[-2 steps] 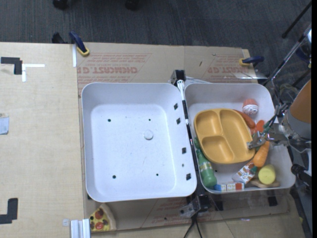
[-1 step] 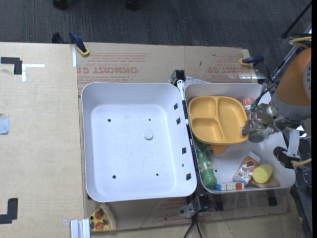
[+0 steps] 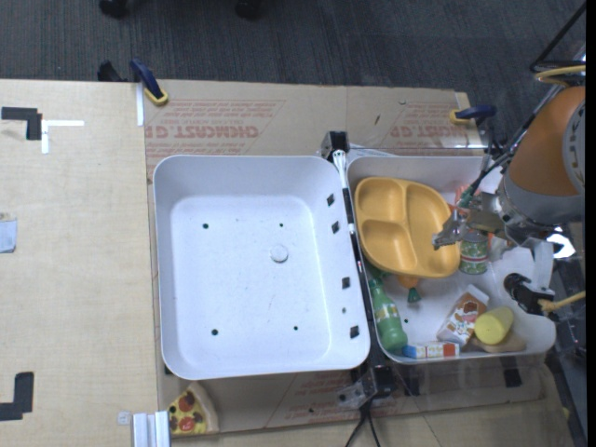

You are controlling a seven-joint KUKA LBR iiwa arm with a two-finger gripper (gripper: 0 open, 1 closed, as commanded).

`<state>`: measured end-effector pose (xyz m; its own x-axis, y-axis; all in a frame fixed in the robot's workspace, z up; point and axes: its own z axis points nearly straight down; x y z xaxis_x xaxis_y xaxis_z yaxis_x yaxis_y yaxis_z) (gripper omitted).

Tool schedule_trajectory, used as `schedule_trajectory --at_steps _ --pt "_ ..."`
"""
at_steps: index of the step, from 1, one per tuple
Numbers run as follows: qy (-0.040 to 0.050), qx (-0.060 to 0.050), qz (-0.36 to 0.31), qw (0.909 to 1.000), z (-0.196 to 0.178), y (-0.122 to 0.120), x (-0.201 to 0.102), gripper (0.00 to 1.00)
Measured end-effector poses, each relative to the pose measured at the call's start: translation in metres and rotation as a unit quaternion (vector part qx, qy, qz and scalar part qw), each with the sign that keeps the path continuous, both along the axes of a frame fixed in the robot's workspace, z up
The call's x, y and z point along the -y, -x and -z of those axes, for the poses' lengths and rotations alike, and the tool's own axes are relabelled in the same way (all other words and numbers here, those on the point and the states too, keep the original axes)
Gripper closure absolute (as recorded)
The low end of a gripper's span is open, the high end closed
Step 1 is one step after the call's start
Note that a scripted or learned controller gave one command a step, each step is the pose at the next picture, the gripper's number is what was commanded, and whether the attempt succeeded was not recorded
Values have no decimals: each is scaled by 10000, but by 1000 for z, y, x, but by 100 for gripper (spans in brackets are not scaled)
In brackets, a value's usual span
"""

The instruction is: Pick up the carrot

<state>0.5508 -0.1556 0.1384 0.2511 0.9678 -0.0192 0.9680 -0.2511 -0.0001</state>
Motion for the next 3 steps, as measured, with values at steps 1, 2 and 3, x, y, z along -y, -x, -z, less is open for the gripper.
schedule_trajectory --at_steps 1,2,3 --pt "-80 21 -828 9965 44 -46 43 0" --pt "-68 35 -392 9992 44 -3 17 0" --pt "-79 27 598 9982 46 -64 37 0"
